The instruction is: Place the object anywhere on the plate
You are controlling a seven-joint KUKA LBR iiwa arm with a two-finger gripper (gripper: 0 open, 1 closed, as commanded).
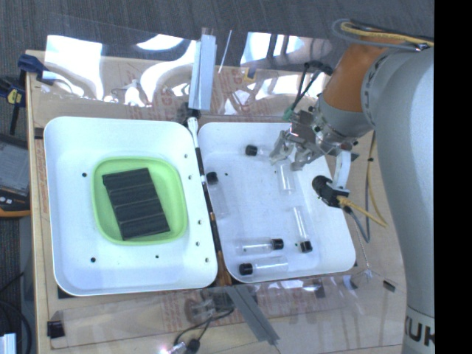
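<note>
A light green plate (pixel 101 206) sits in the left bin (pixel 66 153), and a black ridged slab (pixel 135 203) lies flat on it. My gripper (pixel 290 155) hangs over the upper part of the right bin (pixel 236 198), far from the plate. Its two silvery fingers (pixel 279 148) stand apart, open, with nothing between them. Just below the fingertips a clear vial (pixel 284 177) lies on the bin floor, apart from them.
Several clear vials with black caps lie in the right bin: one near the front right (pixel 301 231), two along the front (pixel 262 246) (pixel 258 268). Loose black caps (pixel 251 151) (pixel 212 177) lie near the back and left wall. A raised divider (pixel 200 190) separates the bins.
</note>
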